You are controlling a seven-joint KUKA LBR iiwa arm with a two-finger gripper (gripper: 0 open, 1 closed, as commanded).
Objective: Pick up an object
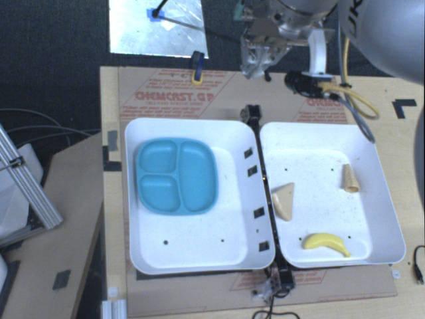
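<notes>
From my remote seat, I take the central divider [257,178] between the two bins as my landmark. Left of it, the largest item is the blue sectioned plate [176,176], flat in the left bin [192,258]. Right of it, in the right bin [319,138], a yellow banana [326,243] lies toward the near edge, a pale wedge [283,201] sits just beside the divider, and a small cone-shaped piece [349,178] lies further right. The gripper [255,65] hangs beyond the divider's far end, above the bench, grasping nothing; whether its jaws are released or clenched I cannot tell. I'd target the banana: well apart from the walls, so I'd descend straight over its middle, straddling its narrow width.
</notes>
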